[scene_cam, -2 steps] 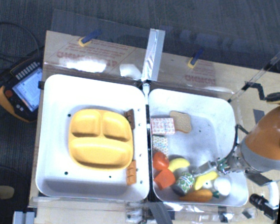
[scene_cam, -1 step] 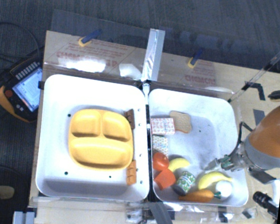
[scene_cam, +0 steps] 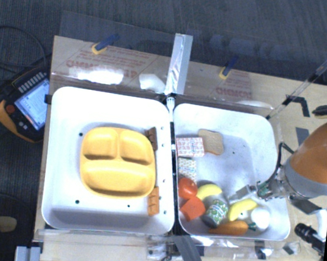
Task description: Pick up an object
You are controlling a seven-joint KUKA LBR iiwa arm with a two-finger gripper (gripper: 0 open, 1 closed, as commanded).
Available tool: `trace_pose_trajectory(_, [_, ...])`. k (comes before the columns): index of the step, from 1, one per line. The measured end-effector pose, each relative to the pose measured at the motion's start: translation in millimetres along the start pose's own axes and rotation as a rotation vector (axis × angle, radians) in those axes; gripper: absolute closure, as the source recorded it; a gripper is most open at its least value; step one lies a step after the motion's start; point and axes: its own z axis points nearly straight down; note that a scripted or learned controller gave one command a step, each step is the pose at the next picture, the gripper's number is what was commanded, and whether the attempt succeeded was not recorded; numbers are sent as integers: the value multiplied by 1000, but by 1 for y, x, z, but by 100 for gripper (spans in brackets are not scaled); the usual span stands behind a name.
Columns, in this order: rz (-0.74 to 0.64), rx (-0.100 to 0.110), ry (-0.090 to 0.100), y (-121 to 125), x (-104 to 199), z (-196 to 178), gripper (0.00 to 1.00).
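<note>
Tool, finger state can't tell, low in right bin near desk's right edge, just above smooth curved yellow banana among glossy plastic food.

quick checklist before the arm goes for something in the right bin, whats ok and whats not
1. Targets present: ok. The right bin holds a bread slice, a yellow banana-like piece, a white ball, a carrot and more.
2. Claw position: ok, it sits over the right bin, beside the banana-like piece.
3. Claw opening: cannot tell, too small and blurred.
4. Thing held already: cannot tell, nothing shows between its fingers.
5. Target isolation: not ok, the items at the near edge are crowded and touching.
6. Left bin relevance: ok, its yellow divided tray lies apart from the claw.
</note>
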Motion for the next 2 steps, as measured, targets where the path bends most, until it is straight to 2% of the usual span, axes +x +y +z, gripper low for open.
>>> trace_pose_trajectory(1, [86,15,-1,0,32,-5,0])
trace_pose_trajectory(2, [-296,14,-1,-5,7,-11,0])
